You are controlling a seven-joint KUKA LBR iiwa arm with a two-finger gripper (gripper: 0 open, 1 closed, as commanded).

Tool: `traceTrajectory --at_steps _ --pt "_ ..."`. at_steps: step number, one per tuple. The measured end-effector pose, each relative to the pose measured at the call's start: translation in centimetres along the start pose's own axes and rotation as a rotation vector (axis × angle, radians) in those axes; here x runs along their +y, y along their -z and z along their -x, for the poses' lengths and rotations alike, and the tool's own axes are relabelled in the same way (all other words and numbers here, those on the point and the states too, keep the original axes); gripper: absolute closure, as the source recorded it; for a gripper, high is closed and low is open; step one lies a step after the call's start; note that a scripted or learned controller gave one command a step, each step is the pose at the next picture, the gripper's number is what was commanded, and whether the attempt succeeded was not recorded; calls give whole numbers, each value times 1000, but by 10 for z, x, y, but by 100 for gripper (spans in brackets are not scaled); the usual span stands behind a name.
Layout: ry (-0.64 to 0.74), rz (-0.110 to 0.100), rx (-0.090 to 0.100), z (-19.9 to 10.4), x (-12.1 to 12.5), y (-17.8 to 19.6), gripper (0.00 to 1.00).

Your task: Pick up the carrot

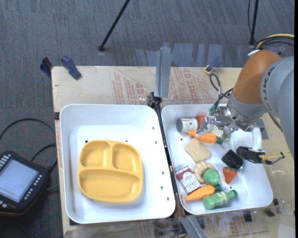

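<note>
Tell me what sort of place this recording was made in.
Probably a robotics lab: a plywood bench on grey carpet holds two white bins, a teach pendant lies on the floor, and tripod legs stand behind.

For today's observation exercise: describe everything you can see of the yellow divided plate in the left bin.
The yellow divided plate is a rounded-square tray that looks like matte plastic. Raised ridges split it into three compartments: two smaller ones on the far side and one long one on the near side. It lies flat, slightly turned, on the floor of the left bin, with nothing in it and nothing else touching it.
</note>
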State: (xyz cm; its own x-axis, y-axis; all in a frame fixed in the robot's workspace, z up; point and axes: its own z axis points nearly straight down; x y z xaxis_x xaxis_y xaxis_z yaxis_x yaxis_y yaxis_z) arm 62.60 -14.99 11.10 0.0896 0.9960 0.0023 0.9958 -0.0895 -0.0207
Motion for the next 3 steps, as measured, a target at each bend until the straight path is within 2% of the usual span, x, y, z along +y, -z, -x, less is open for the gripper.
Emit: traceTrajectory --at_steps 1,2,3 --pt "0 12 0 0 3 17 100" --pt "88 29 -4 -11 15 136 100" --pt "88 17 -3 -12 13 129 0"
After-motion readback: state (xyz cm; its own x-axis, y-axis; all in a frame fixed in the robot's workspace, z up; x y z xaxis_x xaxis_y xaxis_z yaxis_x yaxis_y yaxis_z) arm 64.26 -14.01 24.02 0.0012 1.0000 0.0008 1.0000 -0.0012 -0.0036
